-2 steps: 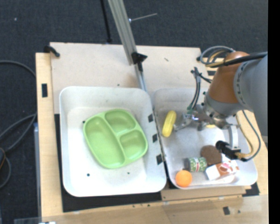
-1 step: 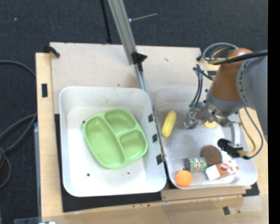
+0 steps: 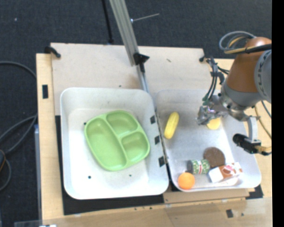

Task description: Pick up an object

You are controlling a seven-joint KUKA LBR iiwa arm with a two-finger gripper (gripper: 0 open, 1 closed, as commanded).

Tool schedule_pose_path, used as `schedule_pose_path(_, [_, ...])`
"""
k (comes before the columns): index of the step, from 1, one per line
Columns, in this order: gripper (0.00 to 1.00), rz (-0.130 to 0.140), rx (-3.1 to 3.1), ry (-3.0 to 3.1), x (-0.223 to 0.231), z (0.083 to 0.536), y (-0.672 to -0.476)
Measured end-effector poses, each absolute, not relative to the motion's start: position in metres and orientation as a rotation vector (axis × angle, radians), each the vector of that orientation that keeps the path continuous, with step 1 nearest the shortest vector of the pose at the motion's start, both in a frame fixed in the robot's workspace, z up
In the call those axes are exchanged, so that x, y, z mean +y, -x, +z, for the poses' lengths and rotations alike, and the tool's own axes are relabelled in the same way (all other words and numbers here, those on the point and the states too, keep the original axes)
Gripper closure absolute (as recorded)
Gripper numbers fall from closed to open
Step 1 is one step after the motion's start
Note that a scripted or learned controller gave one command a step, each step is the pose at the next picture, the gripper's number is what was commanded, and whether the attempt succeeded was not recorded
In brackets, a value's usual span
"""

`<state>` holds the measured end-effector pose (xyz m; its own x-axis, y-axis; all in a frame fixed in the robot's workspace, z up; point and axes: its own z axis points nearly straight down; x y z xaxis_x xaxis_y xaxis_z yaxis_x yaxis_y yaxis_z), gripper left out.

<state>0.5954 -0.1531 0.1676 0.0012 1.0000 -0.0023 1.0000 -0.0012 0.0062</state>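
a small yellow object (image 3: 214,123) is lying near the far right side of the right bin (image 3: 189,148), partly under the end effector (image 3: 206,116), which is hovering at it. whether that end effector is spread or closed, or gripping anything, cannot be told from the camera view. likely risks: the tool is sitting off-centre, so it could nudge the piece toward the bin wall, or be closing on nothing.

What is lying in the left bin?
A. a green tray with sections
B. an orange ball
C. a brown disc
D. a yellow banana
A. The green tray with three sections lies in the left bin, while the orange ball, banana and brown disc all lie in the right bin.
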Motion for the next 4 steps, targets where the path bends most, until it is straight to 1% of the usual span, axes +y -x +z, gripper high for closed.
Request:
schedule_pose_path(1, [1.00,0.003,2.220,-2.215,-0.155,0.220,-0.597])
schedule_pose_path(2, [1.00,0.004,2.229,-2.213,-0.095,0.229,-0.582])
schedule_pose_path(3, [1.00,0.004,2.230,-2.213,-0.046,0.243,-0.570])
schedule_pose_path(4, [1.00,0.004,2.232,-2.213,0.009,0.252,-0.554])
